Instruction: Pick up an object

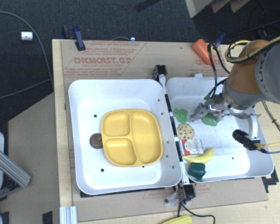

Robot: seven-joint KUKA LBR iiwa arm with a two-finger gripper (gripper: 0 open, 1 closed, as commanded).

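Observation:
In the right bin (pixel 256 169), my gripper (pixel 207 115) hangs low with its fingers spread open, and nothing shows between them. A small green object (pixel 210 121) lies just under and in front of it. A second green piece (pixel 180 115) lies to its left near the bin wall. Lower in the same bin are a chocolate-chip cookie (pixel 185 132), a red and white packet (pixel 193 147), a banana (pixel 199 157) and a dark green block (pixel 196 171).
The left bin (pixel 81 101) holds a yellow divided plate (pixel 130 137) with a small brown round object (pixel 96 141) at its left edge. The divider between the bins runs just left of the cookie. Cables and an orange item (pixel 201 50) lie behind the right bin.

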